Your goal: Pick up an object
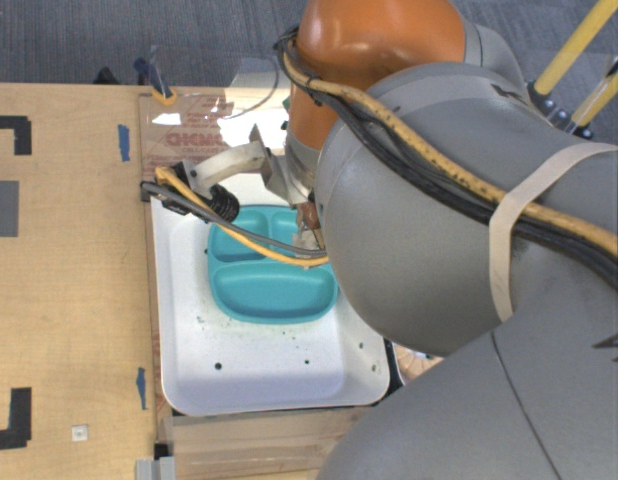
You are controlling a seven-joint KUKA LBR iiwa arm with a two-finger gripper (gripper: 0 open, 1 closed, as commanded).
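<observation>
The arm [469, 218] hangs low over the teal plate [269, 293], which seemingly rests unlifted in the white bin [189, 358]; its grip I cannot tell.

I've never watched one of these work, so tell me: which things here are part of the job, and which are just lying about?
Part of the job:
teal divided plate
white bin
robot arm

Just lying about:
blue tape bits
black tape marks
yellow pole

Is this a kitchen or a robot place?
Probably a robot lab or workshop. A big grey robot arm reaches over a white bin holding a teal divided plate, beside a plywood bench marked with tape.
</observation>
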